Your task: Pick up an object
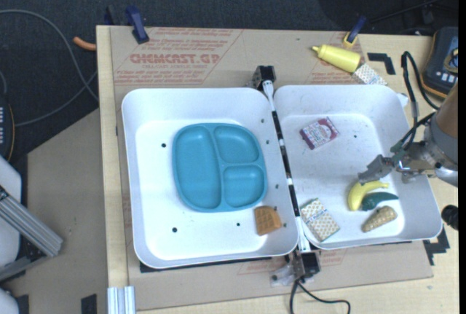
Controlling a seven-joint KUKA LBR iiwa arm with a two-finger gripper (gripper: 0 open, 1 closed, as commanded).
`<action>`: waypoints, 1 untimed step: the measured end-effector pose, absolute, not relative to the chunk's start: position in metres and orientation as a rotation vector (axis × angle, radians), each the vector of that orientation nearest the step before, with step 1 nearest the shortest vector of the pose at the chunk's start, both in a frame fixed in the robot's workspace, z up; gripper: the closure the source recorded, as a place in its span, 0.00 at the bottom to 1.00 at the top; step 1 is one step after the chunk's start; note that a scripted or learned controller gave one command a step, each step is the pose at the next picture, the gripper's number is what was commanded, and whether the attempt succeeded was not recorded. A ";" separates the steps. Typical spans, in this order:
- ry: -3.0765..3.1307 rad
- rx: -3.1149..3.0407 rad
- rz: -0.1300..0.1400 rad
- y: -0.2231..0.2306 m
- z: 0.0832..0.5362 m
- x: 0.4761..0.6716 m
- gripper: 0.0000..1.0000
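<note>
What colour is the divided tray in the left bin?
The divided tray is light blue, a turquoise shade, plainly visible in the camera view.

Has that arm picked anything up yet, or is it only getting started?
Nothing looks lifted yet. The gripper is low in the right bin, just above the banana, with nothing visibly between its fingers. The banana, the cone and the packets all lie on the bin floor. The grab and lift are left.

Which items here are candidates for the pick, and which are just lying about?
Candidates, right bin: banana, teal item, cone-shaped item, red packet, checkered packet; gripper beside the banana.

Lying about: blue tray, brown block, yellow bottle.
</note>
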State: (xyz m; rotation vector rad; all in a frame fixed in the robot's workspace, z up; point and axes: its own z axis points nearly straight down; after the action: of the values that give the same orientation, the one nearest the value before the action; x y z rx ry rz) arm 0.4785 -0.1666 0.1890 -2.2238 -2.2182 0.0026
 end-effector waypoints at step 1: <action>-2.219 -2.220 0.001 -0.160 0.100 0.490 0.00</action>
State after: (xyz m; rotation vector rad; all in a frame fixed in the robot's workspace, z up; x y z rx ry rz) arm 0.4902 -0.1601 0.1001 -2.2202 -2.2189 0.0013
